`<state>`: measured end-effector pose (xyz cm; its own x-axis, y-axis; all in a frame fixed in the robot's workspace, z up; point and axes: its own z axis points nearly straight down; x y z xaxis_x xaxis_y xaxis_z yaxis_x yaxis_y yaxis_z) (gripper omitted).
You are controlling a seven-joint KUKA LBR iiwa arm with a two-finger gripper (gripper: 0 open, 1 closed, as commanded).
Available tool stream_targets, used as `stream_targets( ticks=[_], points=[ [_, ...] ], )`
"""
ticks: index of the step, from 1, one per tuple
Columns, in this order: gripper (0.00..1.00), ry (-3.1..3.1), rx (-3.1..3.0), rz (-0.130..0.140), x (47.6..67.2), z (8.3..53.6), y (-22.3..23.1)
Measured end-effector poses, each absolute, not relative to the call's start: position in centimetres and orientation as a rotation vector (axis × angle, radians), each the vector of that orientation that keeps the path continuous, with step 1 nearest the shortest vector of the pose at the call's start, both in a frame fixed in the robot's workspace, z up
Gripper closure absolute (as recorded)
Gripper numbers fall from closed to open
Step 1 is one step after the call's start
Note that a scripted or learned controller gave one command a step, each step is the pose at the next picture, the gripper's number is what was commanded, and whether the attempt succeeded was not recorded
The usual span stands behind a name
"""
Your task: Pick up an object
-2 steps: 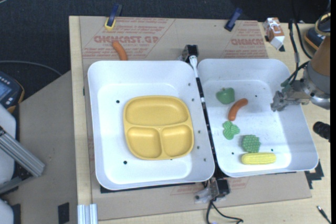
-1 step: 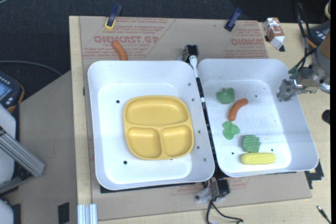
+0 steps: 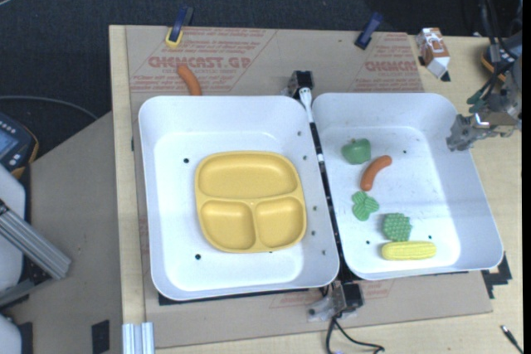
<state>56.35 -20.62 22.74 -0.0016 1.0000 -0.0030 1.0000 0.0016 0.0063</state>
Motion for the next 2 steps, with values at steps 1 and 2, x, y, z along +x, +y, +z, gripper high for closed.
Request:
stream_targets(
  ticks=[1,2],
  points=[
    [1.00,2.229,2.218,0.001,57.0,21.7,-15.6],
    [1.00,2.231,2.217,0.001,57.3,21.2,-9.6]
  ],
)
